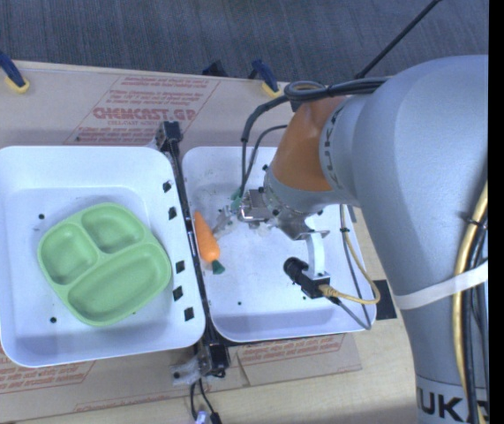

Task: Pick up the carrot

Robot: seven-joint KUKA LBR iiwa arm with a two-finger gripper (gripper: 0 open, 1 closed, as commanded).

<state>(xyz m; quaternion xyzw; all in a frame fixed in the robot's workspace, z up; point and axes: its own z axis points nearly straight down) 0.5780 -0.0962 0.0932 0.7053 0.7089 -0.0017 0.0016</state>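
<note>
dark grey carpet lies beyond the tabletop (84,91), which is covered with printed brown cardboard and held by blue clamps (10,69) at its far edge. two shallow white bins sit side by side on it. the left bin (9,237) holds a green divided plate (103,263), lying flat with three compartments, nothing in them. the right bin (252,312) is where i am reaching in from the right, my grey arm with its orange band (304,153) above the wrist hanging over the bin's far half. my claw (232,212) points toward the bin's left wall, low over the white floor; whether it is spread or pressed together i cannot tell, since the wrist and cables crowd it. the carrot (205,239) lies on the right bin's floor, right against the left wall, orange body running along that wall with its green end (218,268) toward the near side. it sits just beside my claw, not between anything of mine. a black cable plug (303,277) hangs below my wrist.
</note>
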